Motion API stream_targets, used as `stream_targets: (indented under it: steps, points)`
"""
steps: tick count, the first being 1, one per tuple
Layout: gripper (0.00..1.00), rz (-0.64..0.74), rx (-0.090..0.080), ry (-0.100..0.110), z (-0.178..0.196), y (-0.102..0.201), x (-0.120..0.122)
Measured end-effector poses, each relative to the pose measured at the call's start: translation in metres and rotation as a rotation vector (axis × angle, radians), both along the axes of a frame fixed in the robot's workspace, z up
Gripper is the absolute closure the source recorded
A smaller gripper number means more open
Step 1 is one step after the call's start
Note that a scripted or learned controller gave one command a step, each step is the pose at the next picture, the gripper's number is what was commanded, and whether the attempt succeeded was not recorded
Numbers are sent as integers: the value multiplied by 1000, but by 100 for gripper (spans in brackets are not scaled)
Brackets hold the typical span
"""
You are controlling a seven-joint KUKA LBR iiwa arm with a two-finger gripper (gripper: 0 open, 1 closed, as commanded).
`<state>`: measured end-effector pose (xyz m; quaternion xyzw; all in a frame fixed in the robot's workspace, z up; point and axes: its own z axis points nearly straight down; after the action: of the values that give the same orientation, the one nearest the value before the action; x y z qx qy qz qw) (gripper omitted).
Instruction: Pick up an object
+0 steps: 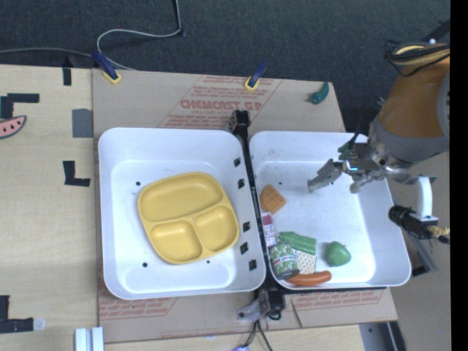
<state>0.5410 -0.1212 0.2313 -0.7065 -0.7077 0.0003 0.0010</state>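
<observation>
White right bin point(380, 218) holds candidates, clustered at its 7 o'clock corner: orange block point(272, 198), green packet point(290, 248), green round toy point(337, 254), red sausage point(310, 277). Gripper point(338, 178) hangs over bin's bare 1 o'clock area, fingers spread wide, nothing between them; presumably poised for descent. Left bin point(117, 196) carries yellow divided plate point(189, 216), likely drop target. Items well apart from gripper.
</observation>
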Motion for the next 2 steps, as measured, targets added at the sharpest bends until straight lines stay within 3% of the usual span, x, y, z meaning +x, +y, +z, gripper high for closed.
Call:
stream_targets:
  steps: [1, 2]
  points:
    - [0, -2, 0, 2, -103, -23, -58]
    - [0, 0, 0, -3, -145, 15, -15]
